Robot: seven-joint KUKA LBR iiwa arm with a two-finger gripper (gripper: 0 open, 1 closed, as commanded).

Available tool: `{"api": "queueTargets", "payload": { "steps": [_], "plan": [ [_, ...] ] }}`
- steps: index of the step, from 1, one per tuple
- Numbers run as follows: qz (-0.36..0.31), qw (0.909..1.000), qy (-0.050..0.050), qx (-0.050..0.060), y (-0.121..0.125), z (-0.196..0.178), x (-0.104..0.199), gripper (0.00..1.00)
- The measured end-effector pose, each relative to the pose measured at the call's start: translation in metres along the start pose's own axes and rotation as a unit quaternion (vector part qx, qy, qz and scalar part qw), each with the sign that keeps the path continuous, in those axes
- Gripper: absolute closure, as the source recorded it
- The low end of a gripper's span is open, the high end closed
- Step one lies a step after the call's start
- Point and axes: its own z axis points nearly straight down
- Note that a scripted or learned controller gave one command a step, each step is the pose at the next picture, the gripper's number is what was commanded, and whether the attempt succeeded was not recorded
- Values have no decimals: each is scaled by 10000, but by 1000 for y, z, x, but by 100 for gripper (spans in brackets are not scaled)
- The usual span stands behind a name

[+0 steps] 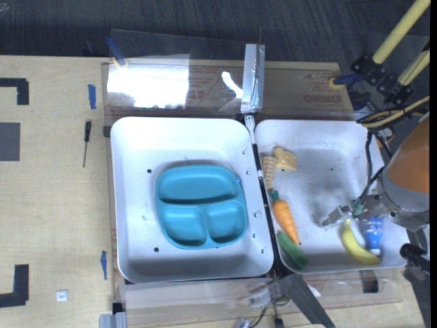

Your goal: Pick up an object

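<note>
You see the gripper (pixel 356 210) low in the right bin (pixel 321 139), just above the banana (pixel 356 244); whether its fingers are open or closed you cannot tell, and nothing looks lifted, so the pick seems undone

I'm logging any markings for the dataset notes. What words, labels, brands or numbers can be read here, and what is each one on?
No text here can be read with confidence.
Reddish printed lettering on the brown board behind the bins, top right: too blurred to read.
Fainter reddish print on the same board behind the clear sheet: washed out by glare.
Small blue-and-white bottle beside the banana: label too small to read.
</note>
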Motion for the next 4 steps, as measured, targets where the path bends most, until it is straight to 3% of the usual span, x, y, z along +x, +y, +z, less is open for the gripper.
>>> {"api": "queueTargets", "payload": {
  "steps": [1, 2, 3, 4],
  "plan": [
    [426, 9991, -5, -3, -1, 9, -1, 0],
    [53, 10000, -43, 35, 8, -25, 73, 0],
    [-230, 9997, -60, 24, 57, 11, 14, 0],
    [11, 10000, -46, 51, 6, -24, 67, 0]
  ]
}}
